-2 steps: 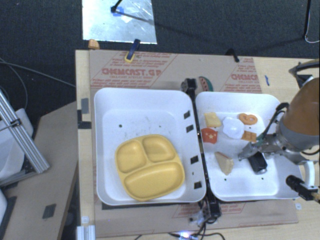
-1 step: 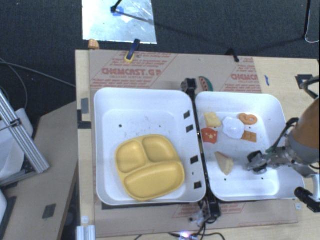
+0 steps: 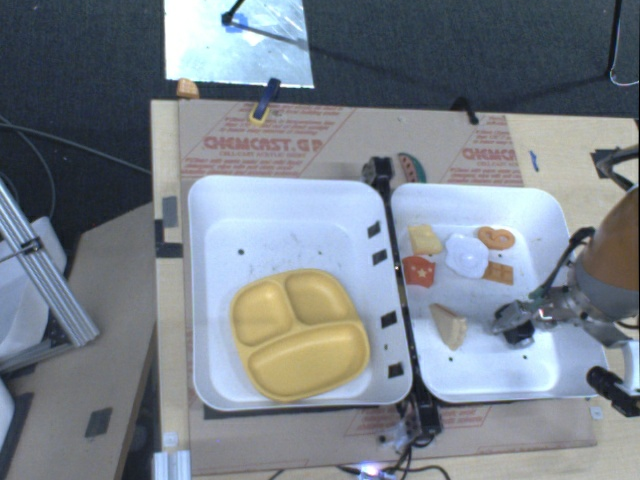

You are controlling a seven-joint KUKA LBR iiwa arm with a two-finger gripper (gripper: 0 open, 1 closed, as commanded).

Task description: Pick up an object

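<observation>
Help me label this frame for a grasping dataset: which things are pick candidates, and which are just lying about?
Pick candidates, in the right white bin:
pale wedge-shaped piece
red block
pale yellow block
white round lump
orange pretzel-shaped piece
small orange block
The gripper hangs beside them.

Lying about:
yellow three-compartment plate in the left white bin
blue and yellow clamp

I see six small food-like pieces in the right bin [image 3: 540, 368]: a pale wedge [image 3: 449, 325], red block [image 3: 419, 271], yellow cube [image 3: 425, 239], white blob [image 3: 466, 255], orange pretzel [image 3: 495, 237] and orange cracker [image 3: 498, 273]. All lie flat, loosely clustered.
</observation>
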